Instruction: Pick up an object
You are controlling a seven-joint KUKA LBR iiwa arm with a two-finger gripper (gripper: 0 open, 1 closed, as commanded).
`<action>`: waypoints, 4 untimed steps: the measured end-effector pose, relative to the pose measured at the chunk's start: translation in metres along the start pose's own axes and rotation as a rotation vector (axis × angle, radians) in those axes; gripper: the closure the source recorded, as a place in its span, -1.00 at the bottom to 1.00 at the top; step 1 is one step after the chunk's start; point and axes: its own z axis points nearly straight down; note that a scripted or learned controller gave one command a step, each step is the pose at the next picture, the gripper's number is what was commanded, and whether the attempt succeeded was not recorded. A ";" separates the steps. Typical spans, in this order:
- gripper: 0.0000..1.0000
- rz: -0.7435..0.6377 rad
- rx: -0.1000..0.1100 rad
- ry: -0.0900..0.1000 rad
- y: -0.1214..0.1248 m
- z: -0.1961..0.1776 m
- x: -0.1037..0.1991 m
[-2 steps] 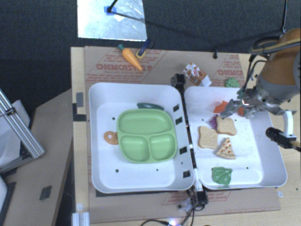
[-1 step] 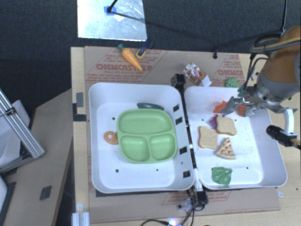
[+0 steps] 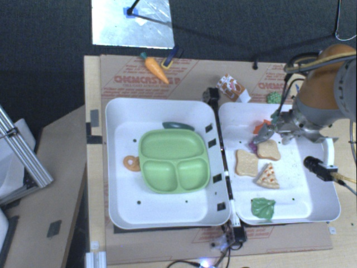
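My gripper [image 3: 264, 134] is low over the upper left part of the right bin [image 3: 321, 205], at the end of the grey arm with the orange band [image 3: 326, 88]. Just beside its tip lie a small red-orange piece [image 3: 259, 128] and a purple piece [image 3: 253, 148]. Directly below it sits a toast slice [image 3: 269, 150], with a second toast slice [image 3: 246, 163] to the left. A pizza slice [image 3: 268, 176] and a green lettuce leaf [image 3: 263, 207] lie nearer the front. I see nothing held.
The left bin [image 3: 120, 127] holds a green divided plate [image 3: 172, 159], an orange ring [image 3: 132, 163] and a dark green item [image 3: 178, 125]. Behind the bins lie a carrot [image 3: 156, 69], a snack packet [image 3: 231, 87] and a green piece [image 3: 273, 97]. A black fitting [image 3: 318, 168] juts over the right bin.
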 end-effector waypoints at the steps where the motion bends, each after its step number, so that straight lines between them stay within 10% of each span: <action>1: -1.00 0.002 0.000 0.000 0.003 0.042 0.001; 2: -1.00 0.003 -0.009 -0.004 0.006 0.060 0.000; 3: 1.00 0.003 -0.021 -0.007 0.010 0.046 -0.001; 4: 1.00 0.000 -0.010 -0.003 0.019 -0.012 -0.007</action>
